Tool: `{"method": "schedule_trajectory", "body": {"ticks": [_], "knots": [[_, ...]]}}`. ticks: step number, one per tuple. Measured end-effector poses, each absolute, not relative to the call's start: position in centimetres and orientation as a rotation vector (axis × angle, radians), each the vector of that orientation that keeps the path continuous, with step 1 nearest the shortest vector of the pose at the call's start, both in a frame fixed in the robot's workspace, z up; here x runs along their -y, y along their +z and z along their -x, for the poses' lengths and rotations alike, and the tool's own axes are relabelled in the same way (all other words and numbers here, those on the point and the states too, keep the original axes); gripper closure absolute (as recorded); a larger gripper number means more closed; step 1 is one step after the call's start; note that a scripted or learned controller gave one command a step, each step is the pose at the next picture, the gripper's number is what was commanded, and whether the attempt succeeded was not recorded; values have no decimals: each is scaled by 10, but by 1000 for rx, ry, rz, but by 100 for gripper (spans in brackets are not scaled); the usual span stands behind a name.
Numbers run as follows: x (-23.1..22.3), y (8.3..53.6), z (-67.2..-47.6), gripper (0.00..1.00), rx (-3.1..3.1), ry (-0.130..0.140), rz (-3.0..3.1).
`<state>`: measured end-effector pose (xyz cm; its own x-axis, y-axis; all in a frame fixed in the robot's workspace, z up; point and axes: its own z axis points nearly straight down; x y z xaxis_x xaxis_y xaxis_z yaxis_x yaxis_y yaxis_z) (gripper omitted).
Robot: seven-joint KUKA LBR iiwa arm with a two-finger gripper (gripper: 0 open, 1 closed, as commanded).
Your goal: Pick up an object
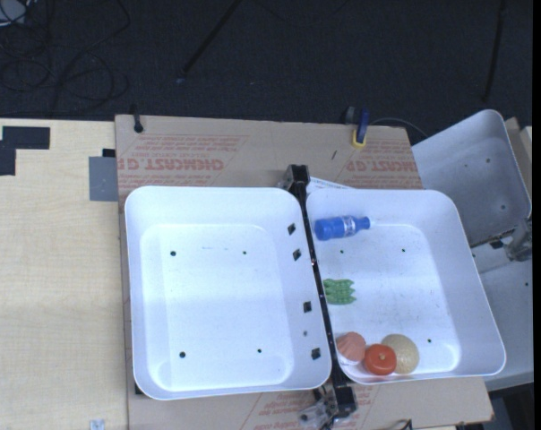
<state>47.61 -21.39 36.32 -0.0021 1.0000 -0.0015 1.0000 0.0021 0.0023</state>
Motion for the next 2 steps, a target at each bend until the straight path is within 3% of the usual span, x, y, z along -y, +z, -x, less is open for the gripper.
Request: {"method": "schedule_trajectory", "body": {"ticks": [1,2], "knots": [[214,393,-476,100,-2222,1,-2218],[212,257,-474,100,-2232,-10,-2232]]}}
